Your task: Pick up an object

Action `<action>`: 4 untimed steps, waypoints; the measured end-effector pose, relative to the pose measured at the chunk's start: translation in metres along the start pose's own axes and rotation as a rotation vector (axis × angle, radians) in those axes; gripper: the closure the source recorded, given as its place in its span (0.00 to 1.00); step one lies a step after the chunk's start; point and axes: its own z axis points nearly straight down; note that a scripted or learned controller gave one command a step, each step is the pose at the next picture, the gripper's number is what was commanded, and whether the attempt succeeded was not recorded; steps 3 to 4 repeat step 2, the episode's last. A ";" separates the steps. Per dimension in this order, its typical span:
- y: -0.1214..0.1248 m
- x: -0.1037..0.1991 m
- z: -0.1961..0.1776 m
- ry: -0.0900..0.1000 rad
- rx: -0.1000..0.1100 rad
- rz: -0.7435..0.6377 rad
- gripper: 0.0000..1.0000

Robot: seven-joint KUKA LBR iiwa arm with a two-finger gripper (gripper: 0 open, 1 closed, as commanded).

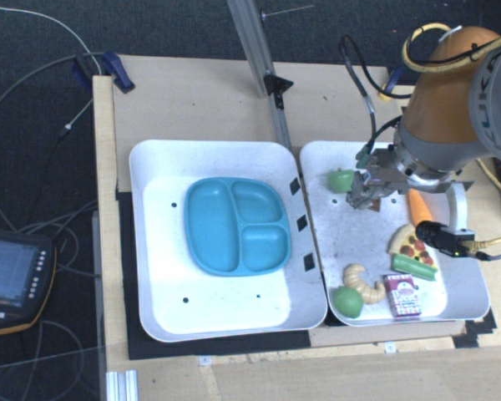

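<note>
The wooden bench [209, 98] carries two shallow white plastic bins side by side. The left bin [154, 224] holds a light-blue plastic tray with three compartments [236, 225], lying flat near its middle. The right bin [351, 241] holds the small objects. Over its upper part hangs the grey arm with the orange band [447, 73], reaching in from the right, cables looping around it. Its two-finger gripper [366, 192] sits low over the bin floor, near the top left of that bin; whether anything is held between its parts cannot be told from this angle (the tip is dark and small here).

Just left of the gripper lies a small green rounded object [341, 180], close to it, though contact cannot be judged. An orange carrot-shaped toy [419, 205] lies right of the gripper, partly under the arm. Lower right are a toy pizza slice with a green edge [414, 253], a small pink-and-white printed box [403, 296], a beige ridged curved piece [364, 283], and a green ball-like toy [347, 301] touching that beige piece.
</note>
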 end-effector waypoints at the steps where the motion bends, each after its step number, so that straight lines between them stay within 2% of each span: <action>1: -0.003 0.056 -0.003 0.001 0.000 -0.001 1.00; 2: 0.008 0.115 -0.014 0.001 -0.003 -0.002 1.00; 4: 0.008 0.115 -0.014 0.001 -0.003 -0.002 1.00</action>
